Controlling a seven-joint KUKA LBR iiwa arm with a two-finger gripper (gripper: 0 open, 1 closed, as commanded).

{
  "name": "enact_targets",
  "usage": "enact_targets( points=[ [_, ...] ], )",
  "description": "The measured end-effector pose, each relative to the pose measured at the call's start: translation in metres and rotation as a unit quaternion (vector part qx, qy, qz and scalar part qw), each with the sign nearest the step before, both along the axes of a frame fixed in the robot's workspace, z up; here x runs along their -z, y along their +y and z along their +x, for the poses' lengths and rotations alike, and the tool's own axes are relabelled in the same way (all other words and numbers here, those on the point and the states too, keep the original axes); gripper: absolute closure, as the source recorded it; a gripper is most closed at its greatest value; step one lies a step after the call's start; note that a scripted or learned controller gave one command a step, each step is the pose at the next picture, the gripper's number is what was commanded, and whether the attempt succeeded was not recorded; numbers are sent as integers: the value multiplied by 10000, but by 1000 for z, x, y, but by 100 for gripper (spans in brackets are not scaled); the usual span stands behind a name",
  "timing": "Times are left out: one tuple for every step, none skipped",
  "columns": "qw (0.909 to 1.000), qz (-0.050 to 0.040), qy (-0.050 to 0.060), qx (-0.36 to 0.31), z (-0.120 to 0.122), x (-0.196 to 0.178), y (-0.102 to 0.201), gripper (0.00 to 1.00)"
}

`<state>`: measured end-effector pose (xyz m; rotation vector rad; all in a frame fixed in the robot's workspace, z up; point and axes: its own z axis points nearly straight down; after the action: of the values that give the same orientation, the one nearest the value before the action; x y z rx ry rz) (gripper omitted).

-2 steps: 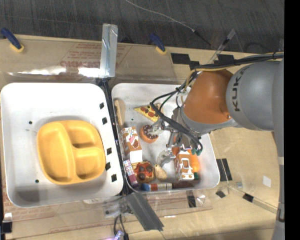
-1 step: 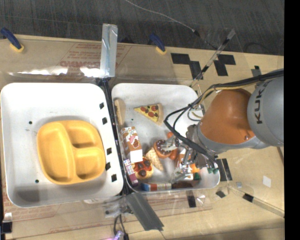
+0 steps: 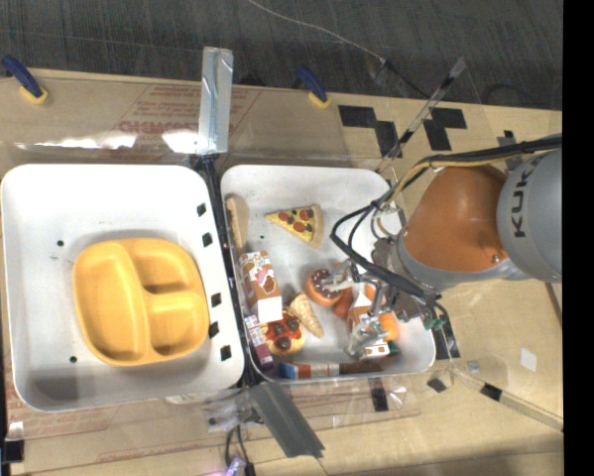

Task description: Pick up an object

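The right bin [image 3: 306,178] holds several toy foods. A pizza slice [image 3: 297,222] lies near its back, and a brown bread stick [image 3: 237,221] rests along its left wall. A chocolate donut [image 3: 323,286] sits mid-bin, with a croissant-like piece [image 3: 305,316] just left of it. A brown and white packet [image 3: 260,279] and a small red and black item [image 3: 282,335] lie further left. My gripper [image 3: 371,331] is down in the bin's front right corner, right beside an orange piece [image 3: 359,300]. The grey arm and its orange band [image 3: 457,221] hang over the bin's right side.
The left bin [image 3: 39,196] holds a yellow divided plate [image 3: 140,297]. A marker-like stick [image 3: 316,369] lies along the right bin's front wall. Black cables [image 3: 356,221] loop from the wrist over the right bin. A metal bracket [image 3: 215,97] stands behind the divider between the bins.
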<state>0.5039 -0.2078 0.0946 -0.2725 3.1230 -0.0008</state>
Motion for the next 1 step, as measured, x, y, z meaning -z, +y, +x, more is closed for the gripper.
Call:
enact_targets(
  points=[
    [10000, -1, -39, -40, 3, -12, 3, 100]
  ],
)
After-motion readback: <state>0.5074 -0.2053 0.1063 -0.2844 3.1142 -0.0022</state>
